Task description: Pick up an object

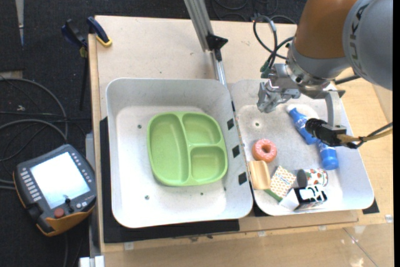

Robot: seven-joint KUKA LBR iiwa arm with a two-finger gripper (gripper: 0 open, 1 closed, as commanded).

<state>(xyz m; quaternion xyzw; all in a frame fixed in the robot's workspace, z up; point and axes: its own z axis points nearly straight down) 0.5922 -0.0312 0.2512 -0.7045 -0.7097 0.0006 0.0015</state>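
Black-and-white mug (310,187) sits at the right bin's (359,181) near edge, a patterned packet (281,180) and tan block (259,174) just beside it. Pink donut ring (265,149) lies mid-bin; blue bottle (311,134) runs along the right side. Green divided plate (187,148) fills the left bin (125,134). Claw (270,99) hovers at the right bin's far edge, nothing between its fingers; opening can't be judged.

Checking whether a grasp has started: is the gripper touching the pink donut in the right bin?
Apart. The camera view shows the gripper near the bin's far edge, with bare white bin floor between it and the pink donut.
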